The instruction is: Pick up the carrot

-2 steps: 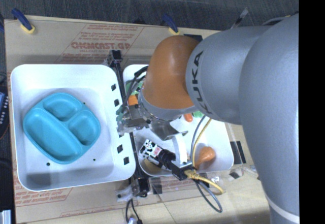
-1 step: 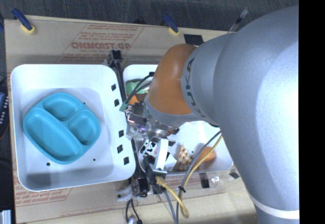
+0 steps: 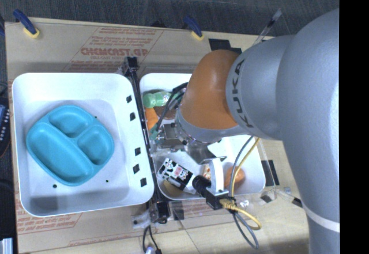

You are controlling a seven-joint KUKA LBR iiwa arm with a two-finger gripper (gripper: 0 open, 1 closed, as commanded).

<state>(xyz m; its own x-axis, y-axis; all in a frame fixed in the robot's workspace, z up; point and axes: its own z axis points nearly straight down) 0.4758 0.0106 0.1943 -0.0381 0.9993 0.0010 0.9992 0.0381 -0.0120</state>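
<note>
The arm (image 3: pixel 277 97) takes up most of the right half of the frame, its orange band low over the right bin (image 3: pixel 173 81) at the middle of the picture. The gripper (image 3: pixel 173 135) is tucked under the wrist near that bin's left wall, and from up here I cannot tell how it stands or whether it has hold of anything.

So the pick does not look done — by my reckoning it is at the reach-and-grasp stage. The carrot (image 3: pixel 150 118) shows as an orange sliver against the left wall of the right bin, just beside the gripper, mostly hidden by the wrist. Nothing shows it lifted; the grasp and the lift look still to come.

The left bin (image 3: pixel 34 189) fills the left half of the frame and holds a blue divided plate (image 3: pixel 69 142) — well apart from the work. In the right bin, a green object (image 3: pixel 154 99) lies just above the carrot, a small black-and-white box (image 3: pixel 174 171) sits below the gripper, and a tan rounded thing (image 3: pixel 235 177) lies at lower right. The crowding along that left wall and the green object so close above look like the main nuisance. A yellow cable (image 3: pixel 245 212) loops at the bottom.
</note>
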